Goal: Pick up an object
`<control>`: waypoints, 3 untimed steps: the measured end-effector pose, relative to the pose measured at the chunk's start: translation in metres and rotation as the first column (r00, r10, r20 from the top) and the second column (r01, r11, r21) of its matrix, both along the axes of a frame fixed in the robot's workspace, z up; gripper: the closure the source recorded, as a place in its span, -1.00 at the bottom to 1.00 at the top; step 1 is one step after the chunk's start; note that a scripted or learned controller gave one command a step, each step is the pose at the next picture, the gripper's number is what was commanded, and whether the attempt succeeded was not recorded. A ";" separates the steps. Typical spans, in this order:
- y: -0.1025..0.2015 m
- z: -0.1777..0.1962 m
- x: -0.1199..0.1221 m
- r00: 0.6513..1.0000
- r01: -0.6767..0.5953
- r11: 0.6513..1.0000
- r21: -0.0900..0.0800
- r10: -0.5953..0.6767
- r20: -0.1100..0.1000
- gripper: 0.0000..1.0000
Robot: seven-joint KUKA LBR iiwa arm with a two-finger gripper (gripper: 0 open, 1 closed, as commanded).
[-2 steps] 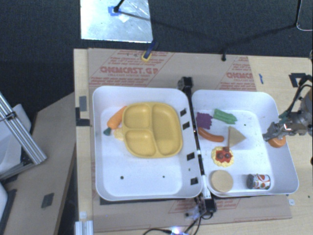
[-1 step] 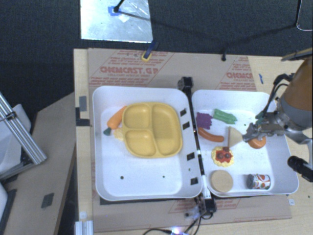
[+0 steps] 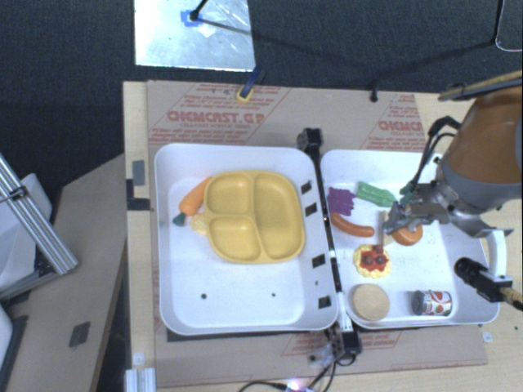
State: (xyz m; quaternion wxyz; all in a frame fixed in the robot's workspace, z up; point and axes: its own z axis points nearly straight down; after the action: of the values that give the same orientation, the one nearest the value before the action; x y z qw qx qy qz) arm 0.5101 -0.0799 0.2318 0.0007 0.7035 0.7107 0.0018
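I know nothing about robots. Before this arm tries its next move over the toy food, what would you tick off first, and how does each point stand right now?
1. Gripper is over the right bin, where the toys lie: ok.
2. A target lies close by: the hot dog is just beside the gripper: ok.
3. Something already between the fingers: cannot tell.
4. Room around the target: the pizza slice and purple grapes crowd it: not ok.
5. The orange toy is partly hidden under the gripper: cannot tell what it is.
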 end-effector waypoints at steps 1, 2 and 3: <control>0.052 0.007 -0.003 1.000 0.001 1.000 0.000 -0.001 -0.001 1.00; 0.099 0.007 -0.007 1.000 0.001 1.000 0.000 -0.001 -0.003 1.00; 0.141 -0.011 -0.015 1.000 0.002 1.000 0.000 -0.002 -0.004 1.00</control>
State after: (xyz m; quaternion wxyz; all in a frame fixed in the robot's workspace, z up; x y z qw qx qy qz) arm 0.4947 0.0614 0.2212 -0.0007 0.7042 0.7100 0.0005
